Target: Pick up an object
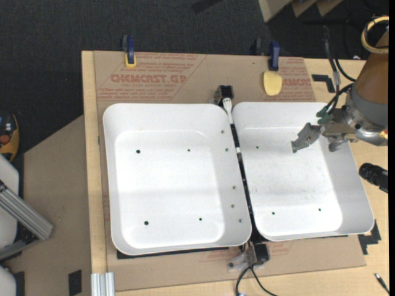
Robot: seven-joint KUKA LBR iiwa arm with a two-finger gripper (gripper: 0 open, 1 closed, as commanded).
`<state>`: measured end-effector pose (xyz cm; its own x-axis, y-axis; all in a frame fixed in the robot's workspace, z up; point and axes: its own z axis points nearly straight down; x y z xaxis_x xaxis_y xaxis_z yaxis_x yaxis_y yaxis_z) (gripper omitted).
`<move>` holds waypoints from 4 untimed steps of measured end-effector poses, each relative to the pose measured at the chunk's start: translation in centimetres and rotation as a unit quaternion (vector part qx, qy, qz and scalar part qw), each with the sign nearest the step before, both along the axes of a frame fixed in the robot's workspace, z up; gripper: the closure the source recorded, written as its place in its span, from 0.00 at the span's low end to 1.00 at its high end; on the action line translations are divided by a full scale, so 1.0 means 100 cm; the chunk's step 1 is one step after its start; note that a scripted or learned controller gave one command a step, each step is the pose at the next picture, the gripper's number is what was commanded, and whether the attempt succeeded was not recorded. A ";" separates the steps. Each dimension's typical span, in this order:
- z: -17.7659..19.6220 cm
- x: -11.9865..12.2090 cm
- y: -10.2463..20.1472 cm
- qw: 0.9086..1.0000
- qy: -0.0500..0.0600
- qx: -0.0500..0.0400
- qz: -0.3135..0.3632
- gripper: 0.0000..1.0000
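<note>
My gripper (316, 144) hangs over the upper right part of the right white bin (296, 227), below the grey wrist with its orange band (376, 85). Its two grey fingers (302, 138) are spread apart, so it is open with nothing between them. The left white bin (123, 184) lies beside it, across the black divider (237, 159). Both bin floors show plain white with a few small dark dots.
The bins rest on a brown board (92, 165) held by two blue clamps (129, 47) at the far edge, one with a yellow pad (272, 82). Cables (336, 73) run behind the arm. A black fixture (376, 174) sits at the right rim.
</note>
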<state>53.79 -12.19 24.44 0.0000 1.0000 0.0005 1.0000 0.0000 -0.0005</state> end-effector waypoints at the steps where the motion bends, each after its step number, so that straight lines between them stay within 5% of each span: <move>1: 0.010 0.001 0.000 1.000 -0.001 0.000 0.000 1.00; 2: 0.213 0.047 0.029 1.000 -0.010 -0.002 0.002 1.00; 3: 0.094 0.098 0.077 1.000 0.000 0.000 0.002 1.00; 4: 0.010 0.112 0.158 1.000 0.002 0.000 0.002 1.00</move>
